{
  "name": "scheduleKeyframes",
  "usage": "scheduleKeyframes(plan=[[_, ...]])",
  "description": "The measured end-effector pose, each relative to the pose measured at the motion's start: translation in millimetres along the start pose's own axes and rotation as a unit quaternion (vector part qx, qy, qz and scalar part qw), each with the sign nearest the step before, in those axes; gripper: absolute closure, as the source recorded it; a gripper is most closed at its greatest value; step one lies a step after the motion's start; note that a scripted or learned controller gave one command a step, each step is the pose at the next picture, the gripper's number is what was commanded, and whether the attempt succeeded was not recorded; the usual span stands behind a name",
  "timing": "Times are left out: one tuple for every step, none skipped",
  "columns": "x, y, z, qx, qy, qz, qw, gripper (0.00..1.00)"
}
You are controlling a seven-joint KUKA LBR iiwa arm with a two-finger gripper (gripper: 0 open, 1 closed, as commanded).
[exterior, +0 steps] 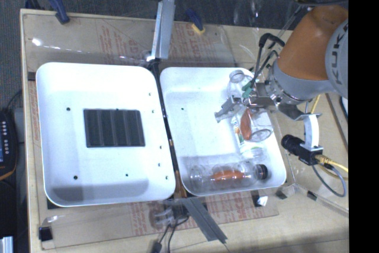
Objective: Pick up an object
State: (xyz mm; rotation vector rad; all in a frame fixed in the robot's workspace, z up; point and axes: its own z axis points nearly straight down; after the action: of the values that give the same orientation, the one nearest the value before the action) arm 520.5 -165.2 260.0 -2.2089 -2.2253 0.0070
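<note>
In the right bin point(195, 89), my gripper point(228, 108) hangs low over the right half, reaching in from the right. Just beneath and to its right lies a clear plastic bottle with an orange label point(245, 127), stretched along the bin's right wall. Whether the gripper touches it is unclear. A second clear bottle with an orange label and a dark cap point(228, 173) lies along the bin's front wall. A small clear cup point(237, 77) sits at the bin's far right, behind the gripper.
The left bin point(59, 86) holds a flat black ribbed block point(114, 127) at its middle. A grey metal bar point(163, 26) stands behind the gap between the bins. Blue clamps point(58, 7) grip the bench's back edge.
</note>
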Motion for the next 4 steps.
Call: scheduleKeyframes(plan=[[-36.6,27.1,52.8,0.001,0.0,-0.026,0.9997,0.0],[-43.9,47.7,68.3,-0.002,-0.001,-0.038,0.9993,0.0],[-44.1,47.7,68.3,-0.002,-0.001,-0.039,0.9993,0.0],[-43.4,53.2,64.7,-0.003,-0.001,-0.095,0.9955,0.0]])
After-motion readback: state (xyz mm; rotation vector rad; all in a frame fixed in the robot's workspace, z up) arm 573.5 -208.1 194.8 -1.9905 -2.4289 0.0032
